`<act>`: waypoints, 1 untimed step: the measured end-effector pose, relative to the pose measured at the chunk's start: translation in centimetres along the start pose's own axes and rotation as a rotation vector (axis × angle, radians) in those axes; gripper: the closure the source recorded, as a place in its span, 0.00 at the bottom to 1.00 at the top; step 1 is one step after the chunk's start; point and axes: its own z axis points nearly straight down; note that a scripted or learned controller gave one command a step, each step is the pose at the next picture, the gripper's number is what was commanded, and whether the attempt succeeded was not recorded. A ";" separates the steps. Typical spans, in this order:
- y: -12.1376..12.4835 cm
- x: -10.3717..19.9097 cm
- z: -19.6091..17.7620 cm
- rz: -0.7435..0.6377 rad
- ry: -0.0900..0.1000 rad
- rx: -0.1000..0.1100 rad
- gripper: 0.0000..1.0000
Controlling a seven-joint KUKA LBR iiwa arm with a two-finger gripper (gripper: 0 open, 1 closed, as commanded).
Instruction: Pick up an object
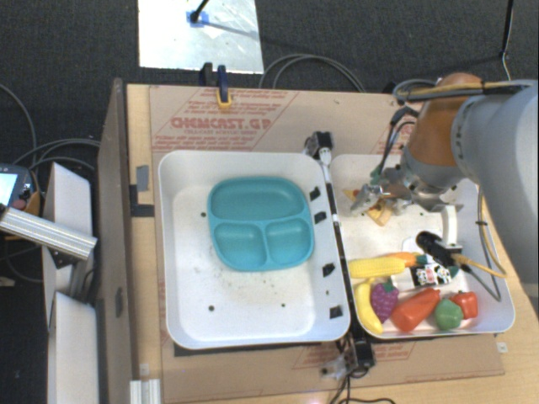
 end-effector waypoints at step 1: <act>-5.2 1.1 0.1 0.006 0.001 0.005 0.00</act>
